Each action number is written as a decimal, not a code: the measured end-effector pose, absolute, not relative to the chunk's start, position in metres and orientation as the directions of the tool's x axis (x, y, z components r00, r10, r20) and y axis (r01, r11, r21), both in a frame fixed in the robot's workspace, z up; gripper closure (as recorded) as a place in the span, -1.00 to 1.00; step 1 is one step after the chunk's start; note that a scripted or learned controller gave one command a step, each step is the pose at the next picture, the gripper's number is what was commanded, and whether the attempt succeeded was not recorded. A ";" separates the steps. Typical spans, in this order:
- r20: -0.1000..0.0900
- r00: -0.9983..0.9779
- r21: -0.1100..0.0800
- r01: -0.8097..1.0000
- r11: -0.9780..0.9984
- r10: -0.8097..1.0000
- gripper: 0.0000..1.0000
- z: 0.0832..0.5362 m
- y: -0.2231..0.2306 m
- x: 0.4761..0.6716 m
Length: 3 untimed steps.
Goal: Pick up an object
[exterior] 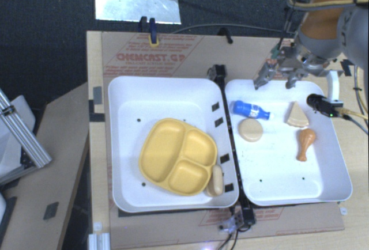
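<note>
Camera view, blue bottle (250, 109) lying flat (white-capped), tool (278, 78) spread, hovering just above it.

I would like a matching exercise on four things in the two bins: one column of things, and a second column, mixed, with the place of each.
Things:
1. yellow tray
2. blue bottle
3. drumstick
4. round biscuit

Places:
A. right bin, just below the blue bottle
B. left bin, filling its middle
C. right bin, upper left part, lying on its side
D. right bin, near its right wall, below the wedge

Pairs: 1-B, 2-C, 3-D, 4-A
</note>
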<state>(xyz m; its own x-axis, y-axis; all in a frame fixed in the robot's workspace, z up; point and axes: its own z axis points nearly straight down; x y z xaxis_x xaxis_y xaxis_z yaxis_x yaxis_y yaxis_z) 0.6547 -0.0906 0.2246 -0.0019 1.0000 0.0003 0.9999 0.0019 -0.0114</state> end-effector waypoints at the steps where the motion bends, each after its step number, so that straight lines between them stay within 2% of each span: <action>1: 0.000 -0.003 0.002 1.000 0.003 1.000 -1.00 0.233 -0.090 0.657; 2: 0.000 -0.001 -0.003 1.000 0.001 1.000 -1.00 0.172 -0.094 0.652; 3: 0.000 -0.002 0.000 1.000 0.002 1.000 -1.00 0.131 -0.093 0.652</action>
<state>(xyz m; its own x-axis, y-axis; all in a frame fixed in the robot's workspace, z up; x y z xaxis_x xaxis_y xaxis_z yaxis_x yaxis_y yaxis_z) 0.6518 -0.0931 0.1310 -0.0017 1.0000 -0.0004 1.0000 0.0017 -0.0002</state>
